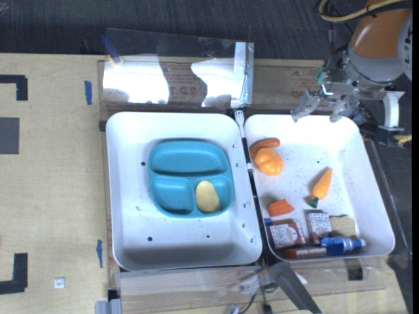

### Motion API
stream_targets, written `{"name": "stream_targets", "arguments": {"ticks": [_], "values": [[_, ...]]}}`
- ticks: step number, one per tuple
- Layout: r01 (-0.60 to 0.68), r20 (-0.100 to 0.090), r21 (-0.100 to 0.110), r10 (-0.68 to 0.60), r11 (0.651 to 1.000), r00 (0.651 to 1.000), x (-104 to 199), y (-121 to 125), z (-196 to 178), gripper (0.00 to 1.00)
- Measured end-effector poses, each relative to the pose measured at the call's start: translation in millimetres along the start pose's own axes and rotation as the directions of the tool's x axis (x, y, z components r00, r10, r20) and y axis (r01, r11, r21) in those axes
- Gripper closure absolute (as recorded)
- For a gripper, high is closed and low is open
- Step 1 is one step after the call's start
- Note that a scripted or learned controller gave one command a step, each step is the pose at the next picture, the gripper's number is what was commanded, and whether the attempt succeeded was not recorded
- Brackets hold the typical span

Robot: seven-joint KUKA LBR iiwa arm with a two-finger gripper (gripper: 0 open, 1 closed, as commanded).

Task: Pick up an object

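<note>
My gripper (321, 110) hangs over the far edge of the right bin (373, 169), fingers spread open with nothing between them. Below it in that bin lie an orange pepper-like toy (269, 161) beside a small sausage-shaped piece (264, 144), a toy carrot (321, 184), a small red-orange piece (281, 207), two red-and-white packets (287, 233), a tan cracker-like piece (342, 225) and a blue marker (341, 244). The left bin (124, 195) holds a blue divided tray (186, 165) with a yellow lemon-like toy (207, 196) in its lower right compartment.
A clear plastic sheet and a metal upright (242, 70) stand behind the bins. Light wooden bench top (46, 195) stretches to the left. The arm's orange band (380, 31) and cables sit at the top right.
</note>
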State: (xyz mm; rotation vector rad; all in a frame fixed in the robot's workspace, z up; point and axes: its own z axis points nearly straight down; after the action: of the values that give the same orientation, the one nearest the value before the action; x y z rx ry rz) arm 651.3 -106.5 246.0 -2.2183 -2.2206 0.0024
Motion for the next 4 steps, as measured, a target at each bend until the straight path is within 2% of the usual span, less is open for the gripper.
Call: {"name": "stream_targets", "arguments": {"ticks": [1, 2, 3, 4], "values": [[0.192, 0.003, -0.007, -0.192, 0.981, 0.981, -7.8, -39.4, 133.8, 0.0], [0.121, 0.002, -0.011, -0.121, 0.993, 0.993, -11.8, -78.6, 159.5, 0.0], [0.002, 0.002, -0.008, -0.002, 1.0, 1.0, -33.0, -11.8, 160.6, 0.0], [0.002, 0.003, -0.01, -0.002, 1.0, 1.0, -33.3, -11.0, 150.9, 1.0]]}}
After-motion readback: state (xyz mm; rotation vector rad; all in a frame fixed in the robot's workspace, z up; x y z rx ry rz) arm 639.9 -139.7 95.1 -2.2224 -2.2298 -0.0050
